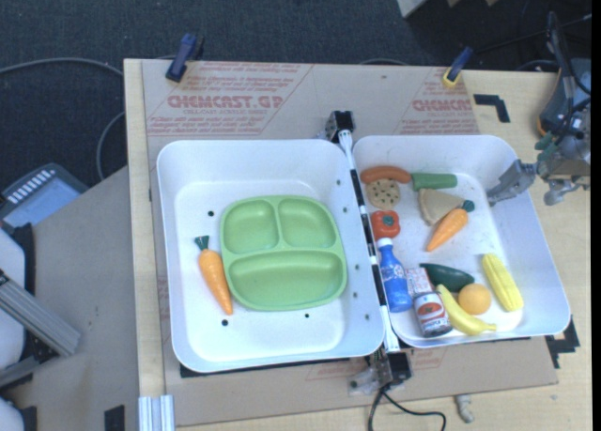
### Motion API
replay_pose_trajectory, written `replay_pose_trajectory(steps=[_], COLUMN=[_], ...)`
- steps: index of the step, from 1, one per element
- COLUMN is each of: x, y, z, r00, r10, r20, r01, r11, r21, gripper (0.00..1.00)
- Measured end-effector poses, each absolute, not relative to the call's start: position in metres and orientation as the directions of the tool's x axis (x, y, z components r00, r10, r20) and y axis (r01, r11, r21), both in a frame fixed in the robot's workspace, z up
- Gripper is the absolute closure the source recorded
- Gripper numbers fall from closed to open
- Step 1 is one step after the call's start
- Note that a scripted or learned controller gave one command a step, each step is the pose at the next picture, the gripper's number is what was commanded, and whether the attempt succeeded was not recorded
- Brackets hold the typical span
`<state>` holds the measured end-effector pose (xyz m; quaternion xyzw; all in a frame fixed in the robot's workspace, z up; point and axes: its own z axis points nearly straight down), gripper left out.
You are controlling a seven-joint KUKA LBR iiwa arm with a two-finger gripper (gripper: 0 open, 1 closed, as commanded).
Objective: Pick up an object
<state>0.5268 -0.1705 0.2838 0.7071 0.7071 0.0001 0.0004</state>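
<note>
Fixed overhead camera, slanted, both bins [178,232]

In the right bin [535,260] we see a hot dog [386,175], a cookie [382,193], a tomato [385,223], a carrot [448,227], a blue bottle [392,276], a can [430,312], a banana [463,315], an orange [475,299] and corn [501,281]. In the left bin [178,232], beside a green tray [282,253], lies a second carrot [215,275].

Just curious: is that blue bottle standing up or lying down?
Lying down: the bottle rests on its side in the right bin, lengthwise along the divider.
</note>
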Motion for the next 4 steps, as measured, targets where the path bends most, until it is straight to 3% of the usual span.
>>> replay_pose_trajectory(steps=[1, 2, 3, 4], x=[0.528, 0.555, 0.618, 0.618], y=[-0.213, -0.112, -0.143, -0.143], z=[0.118, 0.084, 0.086, 0.096], r00=[0.001, -0.001, -0.001, -0.002], r10=[1.000, 1.000, 1.000, 1.000], r20=[0.001, 0.002, -0.001, -0.002], r01=[1.000, 1.000, 1.000, 1.000], r11=[-0.001, 0.001, 0.001, 0.002], r21=[-0.003, -0.002, 0.001, 0.002], gripper=[0.00, 0.00, 0.00, 1.00])
